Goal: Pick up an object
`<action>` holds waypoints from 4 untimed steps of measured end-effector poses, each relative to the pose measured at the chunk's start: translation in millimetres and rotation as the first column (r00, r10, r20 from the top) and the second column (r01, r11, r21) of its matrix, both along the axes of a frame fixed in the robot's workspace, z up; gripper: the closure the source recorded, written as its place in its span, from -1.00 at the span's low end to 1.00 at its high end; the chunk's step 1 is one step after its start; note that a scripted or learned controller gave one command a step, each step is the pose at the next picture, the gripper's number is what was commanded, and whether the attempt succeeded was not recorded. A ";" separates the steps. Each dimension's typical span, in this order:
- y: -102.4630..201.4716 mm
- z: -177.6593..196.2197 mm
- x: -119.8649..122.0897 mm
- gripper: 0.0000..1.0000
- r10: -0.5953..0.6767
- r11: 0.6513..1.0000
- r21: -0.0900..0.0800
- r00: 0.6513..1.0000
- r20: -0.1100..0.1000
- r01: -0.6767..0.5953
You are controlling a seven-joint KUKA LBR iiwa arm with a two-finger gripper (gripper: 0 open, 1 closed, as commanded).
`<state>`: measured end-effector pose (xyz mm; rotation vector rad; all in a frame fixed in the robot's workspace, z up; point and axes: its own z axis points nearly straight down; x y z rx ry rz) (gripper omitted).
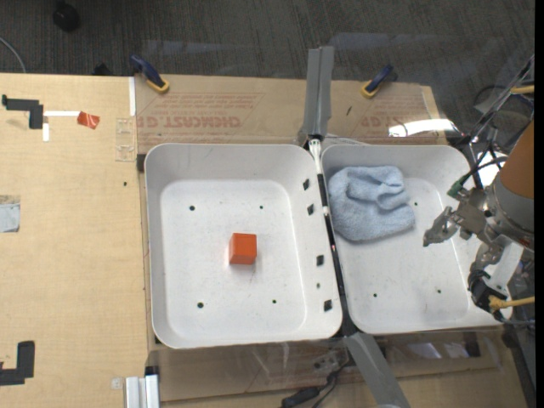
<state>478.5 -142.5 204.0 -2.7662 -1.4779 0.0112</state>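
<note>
Nothing lifted yet. Claw [435,230] hovered over right bin [399,304], near blue-grey cloth [370,202]; jaw opening unclear, nothing visibly held. Orange block [243,249] untouched in left bin [170,228].

Arm [517,185] at right edge of frame: orange band on top, grey metal housing below. Black cables loop from upper right down along wrist. Gripper [439,229] at mid right: dull grey metal, thin pointed fingers, blocky grey mount behind. Lower right: white and black fittings with small yellow-orange wire or tag. Screws and markings too small to read.
</note>
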 end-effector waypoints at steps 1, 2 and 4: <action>37.8 4.3 52.3 -1.00 0.166 0.986 -0.001 0.986 0.002 -0.166; 36.4 9.1 53.2 1.00 0.167 0.986 0.000 0.986 -0.007 -0.167; 118.1 75.7 155.2 1.00 0.219 0.976 -0.003 0.976 0.000 -0.219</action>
